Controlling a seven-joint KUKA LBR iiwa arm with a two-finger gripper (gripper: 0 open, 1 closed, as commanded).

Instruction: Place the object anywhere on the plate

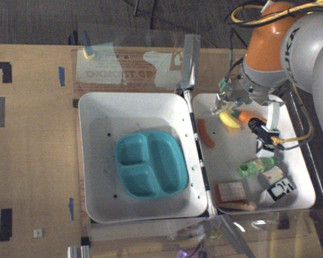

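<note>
Yellow banana (229, 120) lying at upper right of frame, in the right bin (307, 190), right under the gripper (227, 102). Looks light, smooth, curved, likely slippery; best pinched across the middle. Cannot tell whether the pincer is apart or together from here. One teal plate (151, 164), three compartments, waiting in the left bin (97, 112). Around the banana: one orange carrot (245, 115), one red sausage (206, 133), one green bottle (257, 166). Two bins in all.
</note>
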